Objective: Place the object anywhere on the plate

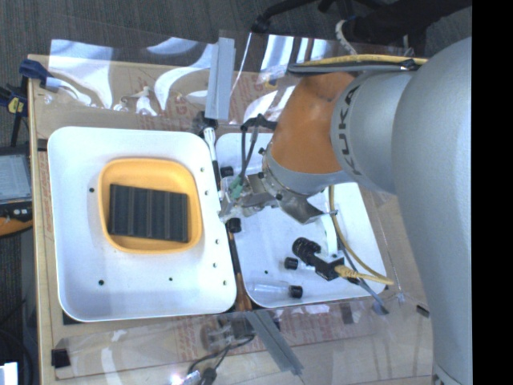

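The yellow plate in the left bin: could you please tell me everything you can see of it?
The yellow plate is a rounded rectangle with a raised, smooth rim, plastic by its look. It lies flat, a little above the middle of the left bin, and rests on the bin's white floor. A dark ribbed rectangular slab covers most of its inner well, leaving the yellow rim showing all round. Nothing else touches it; the arm is over the right bin.

Two shallow white bins side by side on the table (144, 351): left bin (72, 279) and right bin (361, 239). Clear plastic sheeting (120, 70) crumpled along the far edge. Grey metal bar (220, 74) upright between bins. Dark carpet floor (120, 6) beyond.
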Motion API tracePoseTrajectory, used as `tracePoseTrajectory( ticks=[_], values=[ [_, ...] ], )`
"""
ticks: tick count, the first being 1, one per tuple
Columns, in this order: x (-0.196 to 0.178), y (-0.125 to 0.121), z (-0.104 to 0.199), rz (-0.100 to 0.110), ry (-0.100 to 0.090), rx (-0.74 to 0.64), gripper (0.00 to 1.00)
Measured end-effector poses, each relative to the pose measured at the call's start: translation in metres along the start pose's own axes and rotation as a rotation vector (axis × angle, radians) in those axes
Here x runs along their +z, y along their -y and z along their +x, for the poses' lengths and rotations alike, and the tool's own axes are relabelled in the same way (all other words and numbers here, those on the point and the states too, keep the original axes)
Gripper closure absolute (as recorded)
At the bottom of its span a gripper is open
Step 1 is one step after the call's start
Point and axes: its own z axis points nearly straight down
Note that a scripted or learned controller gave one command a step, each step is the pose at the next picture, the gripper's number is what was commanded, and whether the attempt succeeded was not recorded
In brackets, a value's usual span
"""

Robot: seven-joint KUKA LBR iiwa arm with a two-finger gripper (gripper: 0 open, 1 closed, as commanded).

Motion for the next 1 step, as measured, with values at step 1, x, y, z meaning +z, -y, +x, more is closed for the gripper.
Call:
tracePoseTrajectory(
  ticks=[1],
  values=[
    [-0.0001,0.0001,-0.0005,0.0,0.001,0.001,0.0]
  ],
)
